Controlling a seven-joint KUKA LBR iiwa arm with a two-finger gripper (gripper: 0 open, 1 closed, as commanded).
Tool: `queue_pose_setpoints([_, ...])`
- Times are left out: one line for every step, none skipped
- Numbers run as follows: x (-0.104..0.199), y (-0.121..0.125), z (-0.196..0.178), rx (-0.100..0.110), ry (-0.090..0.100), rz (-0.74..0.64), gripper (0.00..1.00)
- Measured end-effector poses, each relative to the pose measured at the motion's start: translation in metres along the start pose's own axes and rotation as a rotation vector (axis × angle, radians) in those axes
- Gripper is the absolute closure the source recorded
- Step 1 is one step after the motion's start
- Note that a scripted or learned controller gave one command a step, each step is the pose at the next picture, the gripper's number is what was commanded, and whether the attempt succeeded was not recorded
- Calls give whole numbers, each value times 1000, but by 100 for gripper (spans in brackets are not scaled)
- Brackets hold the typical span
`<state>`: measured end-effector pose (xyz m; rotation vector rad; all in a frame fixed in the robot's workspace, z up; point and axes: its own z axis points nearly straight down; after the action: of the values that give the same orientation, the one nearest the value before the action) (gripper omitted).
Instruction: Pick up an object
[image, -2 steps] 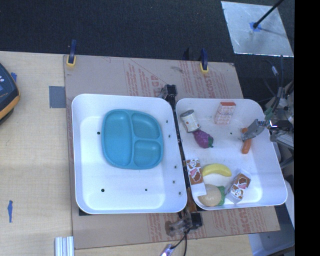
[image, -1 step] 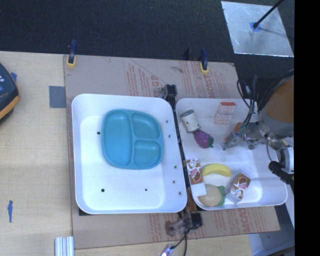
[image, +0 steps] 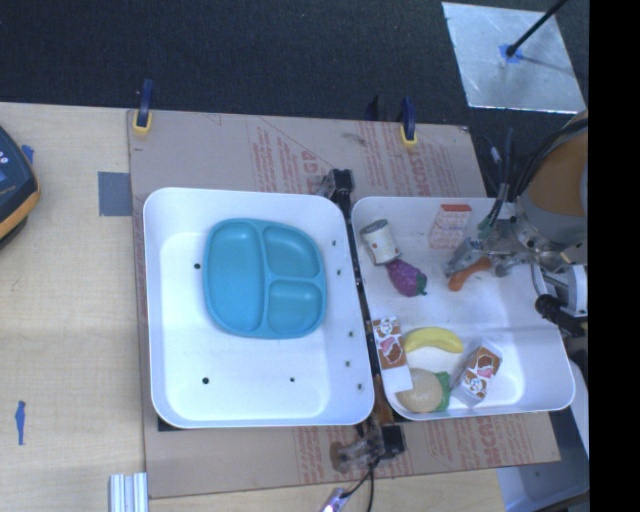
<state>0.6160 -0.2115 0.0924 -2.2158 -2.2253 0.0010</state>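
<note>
While the gripper (image: 468, 262) sits low in the right bin (image: 545, 370), its tips meet the carrot (image: 470, 274); whether they're open or clamped, I cannot tell. It looks like the grasp step, so next comes a firm squeeze and a straight lift.

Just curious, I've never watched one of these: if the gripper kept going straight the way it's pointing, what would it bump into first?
Probably the orange carrot-like toy in the right bin. The gripper points leftward and down, with its tip right at that toy. Height is hard to judge from above. The purple eggplant toy lies farther along.
</note>
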Motion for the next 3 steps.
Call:
queue_pose_setpoints([27, 41, 0, 0, 1, 0, 0])
queue_pose_setpoints([-1, 18, 0, 2, 0, 2, 0])
queue_pose_setpoints([-1, 18, -10, 3, 0, -1, 100])
